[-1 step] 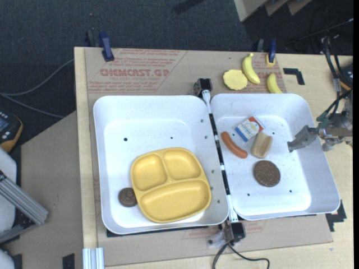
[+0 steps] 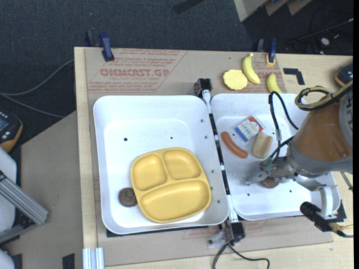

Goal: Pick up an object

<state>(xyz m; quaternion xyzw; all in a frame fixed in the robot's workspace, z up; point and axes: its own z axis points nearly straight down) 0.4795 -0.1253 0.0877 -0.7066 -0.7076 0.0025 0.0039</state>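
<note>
My gripper (image 2: 261, 176) hangs low in the right bin (image 2: 252, 206), at the end of the grey arm reaching in from the right. A small brown round item (image 2: 271, 182) lies right under or against its tip, partly hidden by it. Just beyond the gripper lie a tan bread-like piece (image 2: 261, 145), a red sausage (image 2: 234, 144) and a small white, blue and red packet (image 2: 248, 129). In the left bin (image 2: 112, 122) rests a yellow divided plate (image 2: 170, 184) with a brown cookie-like disc (image 2: 127, 197) beside its left edge.
Two toy bananas (image 2: 251, 69) (image 2: 273, 83) and a yellow round piece (image 2: 235, 79) lie on the bench behind the right bin. Black cables loop over the arm (image 2: 322, 139). Blue clamps (image 2: 105, 45) hold the board's back edge.
</note>
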